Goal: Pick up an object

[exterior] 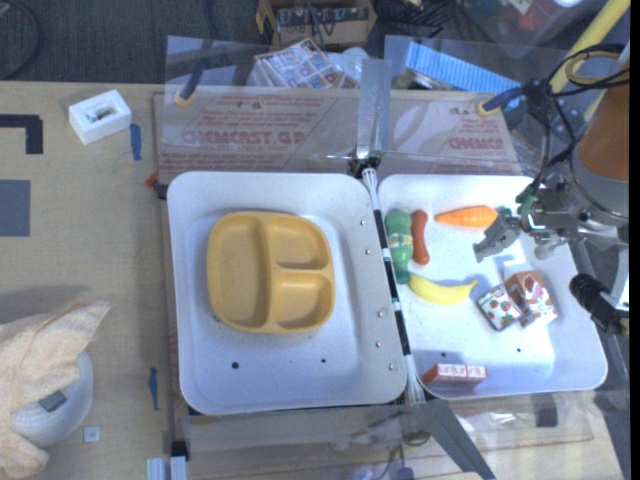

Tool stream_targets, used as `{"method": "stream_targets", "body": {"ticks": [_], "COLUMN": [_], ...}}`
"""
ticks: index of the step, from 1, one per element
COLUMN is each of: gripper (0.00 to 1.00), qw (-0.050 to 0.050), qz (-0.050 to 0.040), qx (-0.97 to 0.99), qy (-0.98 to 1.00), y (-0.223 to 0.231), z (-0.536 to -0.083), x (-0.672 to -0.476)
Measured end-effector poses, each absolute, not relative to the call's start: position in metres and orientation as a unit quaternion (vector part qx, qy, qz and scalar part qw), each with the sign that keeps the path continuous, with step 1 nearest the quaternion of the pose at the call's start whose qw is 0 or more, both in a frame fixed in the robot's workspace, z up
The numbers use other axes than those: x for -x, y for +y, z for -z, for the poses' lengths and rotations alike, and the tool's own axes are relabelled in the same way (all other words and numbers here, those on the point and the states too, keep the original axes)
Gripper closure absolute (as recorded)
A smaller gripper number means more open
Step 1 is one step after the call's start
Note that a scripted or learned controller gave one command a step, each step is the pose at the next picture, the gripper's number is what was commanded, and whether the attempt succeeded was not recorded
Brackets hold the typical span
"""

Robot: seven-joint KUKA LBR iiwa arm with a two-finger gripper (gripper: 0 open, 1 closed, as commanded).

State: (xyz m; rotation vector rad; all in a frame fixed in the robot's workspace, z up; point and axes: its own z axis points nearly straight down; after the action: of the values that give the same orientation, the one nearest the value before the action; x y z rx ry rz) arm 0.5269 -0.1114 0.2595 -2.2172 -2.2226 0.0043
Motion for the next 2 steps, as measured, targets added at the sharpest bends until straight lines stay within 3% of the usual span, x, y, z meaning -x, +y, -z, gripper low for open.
{"method": "stream_targets", "body": {"ticks": [1, 2], "gripper": [0.0, 0.0], "qw": [0.002, -0.002], "qz": [-0.0008, 0.0036], "qx": [0.644, 0.683], "qy": [-0.765, -0.73], "y": [-0.106, -0.111], "z": [-0.125, -0.088], "x": [-0.578, -0.539]}}
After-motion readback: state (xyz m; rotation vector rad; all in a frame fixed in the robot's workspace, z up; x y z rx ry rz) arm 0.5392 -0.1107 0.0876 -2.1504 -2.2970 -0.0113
